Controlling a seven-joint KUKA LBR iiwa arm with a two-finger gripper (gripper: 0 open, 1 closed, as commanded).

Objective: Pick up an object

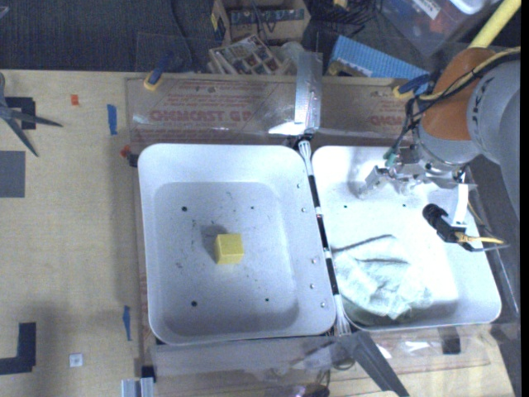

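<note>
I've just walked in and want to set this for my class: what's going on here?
A robot arm reaches in from the right, with its gripper over the back of the right bin. Nothing looks picked up yet. A crumpled pale cloth lies at that bin's front, with a thin dark wire just behind it. A yellow cube sits in the left bin.

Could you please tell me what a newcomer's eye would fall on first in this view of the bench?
The small yellow cube stands out most, sitting alone near the middle of the left bin. On the right, the grey arm with its orange band reaches over the far part of the right bin, with its gripper low over it. Near that bin's front lies a crumpled pale bundle.
</note>
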